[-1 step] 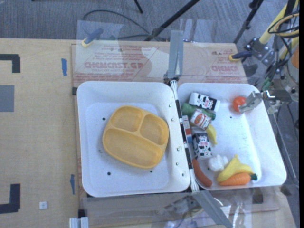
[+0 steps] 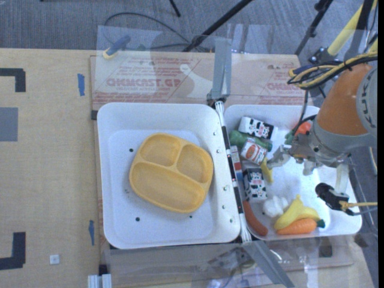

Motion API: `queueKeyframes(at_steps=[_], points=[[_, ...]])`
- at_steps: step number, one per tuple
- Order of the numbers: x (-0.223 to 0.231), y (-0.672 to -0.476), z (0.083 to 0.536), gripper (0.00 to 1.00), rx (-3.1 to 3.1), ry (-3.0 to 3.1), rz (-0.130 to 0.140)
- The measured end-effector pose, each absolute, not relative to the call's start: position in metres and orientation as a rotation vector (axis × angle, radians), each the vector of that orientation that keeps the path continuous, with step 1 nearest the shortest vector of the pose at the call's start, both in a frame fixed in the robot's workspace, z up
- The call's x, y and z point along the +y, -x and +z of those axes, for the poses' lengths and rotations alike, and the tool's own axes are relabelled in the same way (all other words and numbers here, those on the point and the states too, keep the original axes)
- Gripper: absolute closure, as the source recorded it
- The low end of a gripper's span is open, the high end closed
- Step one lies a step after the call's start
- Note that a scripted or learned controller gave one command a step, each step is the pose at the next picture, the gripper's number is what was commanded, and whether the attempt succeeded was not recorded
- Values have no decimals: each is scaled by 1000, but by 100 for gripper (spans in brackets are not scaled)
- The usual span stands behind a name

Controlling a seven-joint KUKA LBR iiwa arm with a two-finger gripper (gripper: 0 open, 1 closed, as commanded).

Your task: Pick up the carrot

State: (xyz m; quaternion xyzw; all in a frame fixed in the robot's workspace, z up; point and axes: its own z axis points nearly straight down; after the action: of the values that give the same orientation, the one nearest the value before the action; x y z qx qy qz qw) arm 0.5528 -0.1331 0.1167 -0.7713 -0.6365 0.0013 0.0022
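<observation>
Orange carrot (image 2: pixel 296 226) at the right bin's (image 2: pixel 351 221) near edge beside a banana (image 2: pixel 295 212), end effector (image 2: pixel 298 153) above, we cannot tell its state

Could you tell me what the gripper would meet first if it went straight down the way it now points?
Probably the bare white floor of the right bin, though depth is unclear. The gripper hangs up-view of the carrot.

Arm (image 2: pixel 351 110): cut off by the right edge.
Gripper fingers: hidden beneath the wrist.
Right bin (image 2: pixel 354 221): far corner hidden by the arm.
</observation>
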Motion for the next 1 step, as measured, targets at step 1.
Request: queueKeyframes(at_steps=[1], points=[[-134, -552, 126, 100, -1992, 2423, 6]])
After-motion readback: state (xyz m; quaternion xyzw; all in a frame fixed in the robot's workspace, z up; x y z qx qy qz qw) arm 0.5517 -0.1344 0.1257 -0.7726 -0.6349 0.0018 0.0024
